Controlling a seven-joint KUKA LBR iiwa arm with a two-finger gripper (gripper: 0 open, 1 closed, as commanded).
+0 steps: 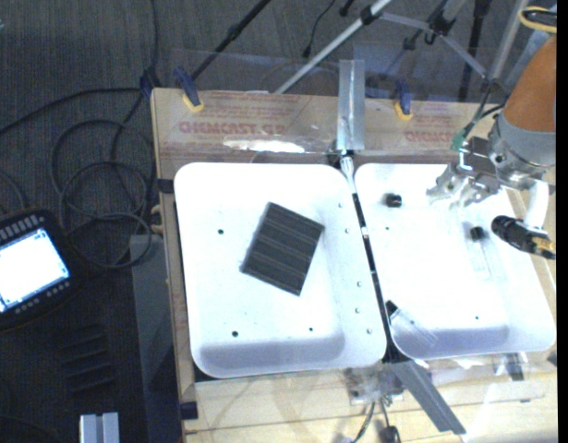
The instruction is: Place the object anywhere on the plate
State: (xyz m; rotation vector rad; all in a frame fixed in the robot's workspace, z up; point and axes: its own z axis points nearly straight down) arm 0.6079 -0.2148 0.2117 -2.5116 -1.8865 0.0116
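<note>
The worktop (169,146) is pale wood with faded red lettering along its far edge, and 2 shallow white bins with rounded corners sit on it side by side. A thin dark seam separates them.

In the left bin (219,330) lies the plate (283,248), a flat, dark grey rectangle with parallel ribs running along its length. It is turned at a slant to the bin walls, rests near the middle of the floor, and has nothing on it.

The object (392,199) is a small, black, roughly round lump. It sits on the floor of the right bin (441,303) near the far left corner, well apart from the plate and on the other side of the seam.

The grey arm (535,109), with its orange band, comes in from the right over the far side of the right bin. Its gripper (459,194) is bare silvery metal and hangs above the bin floor to the right of the object without touching it. The fingers (442,188) stand spread apart with white bin floor visible between them, and they hold nothing. A second small dark piece (476,233) lies on the bin floor just in front of the gripper.

2 blue clamps (187,89) grip the worktop's far edge. A handheld screen (23,268) glows on the grey carpet at left.
</note>
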